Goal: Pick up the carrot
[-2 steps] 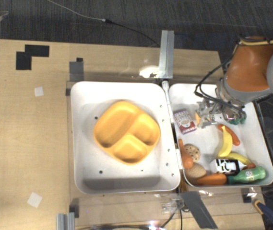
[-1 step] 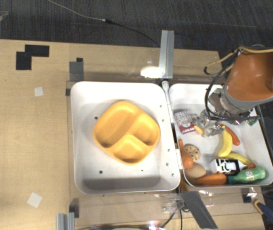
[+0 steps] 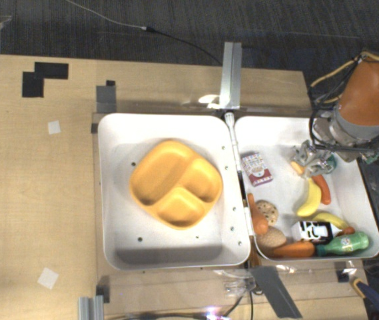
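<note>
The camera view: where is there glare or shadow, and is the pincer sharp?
In the camera view, glare shines on the metal post between the bins; the yellow divided plate casts a soft shadow on the left bin; the pincer looks slightly blurred and small, its detail hard to read.

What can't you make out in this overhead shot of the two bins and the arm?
- Gripper, camera view: too small and blurred to tell whether it is open or shut.
- Carrot: lies along the right bin's front wall, its right end tucked against the green bottle.
- Small packet: print too small to read.
- Black item: partly covered by the bananas.
</note>
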Controlling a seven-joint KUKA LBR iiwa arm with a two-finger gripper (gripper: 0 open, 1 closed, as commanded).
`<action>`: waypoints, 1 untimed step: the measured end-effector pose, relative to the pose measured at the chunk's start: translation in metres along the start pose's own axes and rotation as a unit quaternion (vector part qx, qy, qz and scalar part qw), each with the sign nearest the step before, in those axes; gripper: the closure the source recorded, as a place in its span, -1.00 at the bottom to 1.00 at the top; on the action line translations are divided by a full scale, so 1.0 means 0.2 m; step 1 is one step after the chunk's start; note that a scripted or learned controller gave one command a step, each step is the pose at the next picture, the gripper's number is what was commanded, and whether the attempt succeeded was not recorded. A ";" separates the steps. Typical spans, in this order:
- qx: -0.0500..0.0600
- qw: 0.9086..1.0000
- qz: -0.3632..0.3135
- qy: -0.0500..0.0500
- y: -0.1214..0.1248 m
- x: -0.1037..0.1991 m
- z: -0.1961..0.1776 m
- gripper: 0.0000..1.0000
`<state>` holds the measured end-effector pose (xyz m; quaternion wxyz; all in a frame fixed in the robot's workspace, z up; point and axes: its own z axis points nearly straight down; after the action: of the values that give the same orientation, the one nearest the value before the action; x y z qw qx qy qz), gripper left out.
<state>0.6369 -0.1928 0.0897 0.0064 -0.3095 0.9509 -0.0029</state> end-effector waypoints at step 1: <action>0.000 0.998 0.055 -0.001 0.04 -0.17 0.00 1.00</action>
<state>0.6593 -0.1656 0.0900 0.0073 -0.2566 0.9665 -0.0021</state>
